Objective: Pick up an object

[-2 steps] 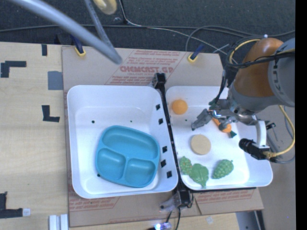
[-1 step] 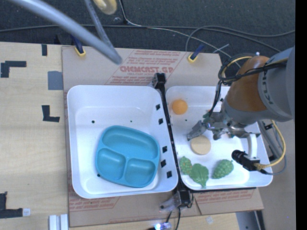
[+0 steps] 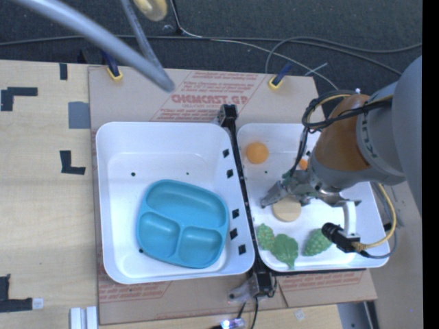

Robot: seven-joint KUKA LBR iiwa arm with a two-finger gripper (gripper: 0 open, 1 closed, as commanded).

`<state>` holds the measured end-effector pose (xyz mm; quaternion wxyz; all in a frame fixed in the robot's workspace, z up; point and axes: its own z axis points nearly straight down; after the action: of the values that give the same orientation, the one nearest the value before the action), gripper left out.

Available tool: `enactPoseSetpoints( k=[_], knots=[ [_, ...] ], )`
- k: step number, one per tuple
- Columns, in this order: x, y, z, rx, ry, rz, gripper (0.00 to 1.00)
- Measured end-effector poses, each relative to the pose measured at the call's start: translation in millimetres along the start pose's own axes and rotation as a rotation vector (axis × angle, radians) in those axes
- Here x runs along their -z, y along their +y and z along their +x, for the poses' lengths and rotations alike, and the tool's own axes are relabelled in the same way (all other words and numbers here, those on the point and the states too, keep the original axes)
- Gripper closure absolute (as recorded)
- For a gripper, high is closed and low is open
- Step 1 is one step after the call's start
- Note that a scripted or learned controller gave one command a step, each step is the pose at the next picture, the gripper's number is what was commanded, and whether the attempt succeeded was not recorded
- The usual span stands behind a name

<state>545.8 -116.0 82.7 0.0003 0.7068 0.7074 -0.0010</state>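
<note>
In the right bin lie an orange ball, a cream round piece, and green leafy toy pieces with another green piece beside them. My gripper hangs low over the middle of this bin, right above the cream round piece, with the orange ball to its upper left. The wrist hides the fingertips, and nothing shows between them. A small orange bit peeks out beside the wrist.
The left bin holds a blue divided tray. A black divider runs between the bins. Cables loop off the wrist over the right bin's lower right. Cardboard lies under both bins.
</note>
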Motion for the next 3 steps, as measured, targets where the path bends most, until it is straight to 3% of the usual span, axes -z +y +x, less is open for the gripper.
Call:
enactPoseSetpoints(
  k=[1, 3],
  knots=[
    [12, 0, 1, 0.001, 0.001, -0.001, 1.0],
    [117, 1, 1, 0.002, 0.002, -0.006, 1.0]
  ],
)
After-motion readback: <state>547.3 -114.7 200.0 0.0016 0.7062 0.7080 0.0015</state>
